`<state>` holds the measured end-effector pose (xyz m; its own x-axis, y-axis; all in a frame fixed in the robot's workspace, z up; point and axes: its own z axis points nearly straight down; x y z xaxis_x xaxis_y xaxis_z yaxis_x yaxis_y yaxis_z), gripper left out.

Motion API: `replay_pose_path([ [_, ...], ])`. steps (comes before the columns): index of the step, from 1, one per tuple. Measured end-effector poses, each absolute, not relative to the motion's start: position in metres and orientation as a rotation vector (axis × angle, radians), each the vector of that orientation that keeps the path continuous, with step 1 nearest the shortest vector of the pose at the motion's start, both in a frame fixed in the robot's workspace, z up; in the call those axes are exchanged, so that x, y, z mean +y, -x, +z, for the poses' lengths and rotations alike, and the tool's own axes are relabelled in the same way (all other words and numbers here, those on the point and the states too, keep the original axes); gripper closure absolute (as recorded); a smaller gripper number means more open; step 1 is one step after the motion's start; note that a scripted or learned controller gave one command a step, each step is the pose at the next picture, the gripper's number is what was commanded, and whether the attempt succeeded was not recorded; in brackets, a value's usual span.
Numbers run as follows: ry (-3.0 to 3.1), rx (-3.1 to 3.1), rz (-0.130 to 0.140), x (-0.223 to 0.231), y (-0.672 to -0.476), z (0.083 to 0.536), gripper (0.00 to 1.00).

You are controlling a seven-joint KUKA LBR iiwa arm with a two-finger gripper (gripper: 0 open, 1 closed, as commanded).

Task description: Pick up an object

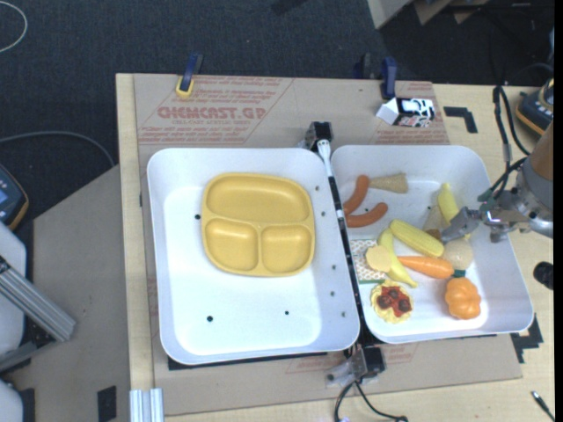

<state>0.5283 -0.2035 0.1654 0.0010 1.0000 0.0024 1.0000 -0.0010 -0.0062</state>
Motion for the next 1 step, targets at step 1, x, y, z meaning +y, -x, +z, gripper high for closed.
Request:
replay_pose_path([
  [1, 2.218, -2.216, 0.004, -0.2074, -0.5244, 0.1209, 0.0],
])
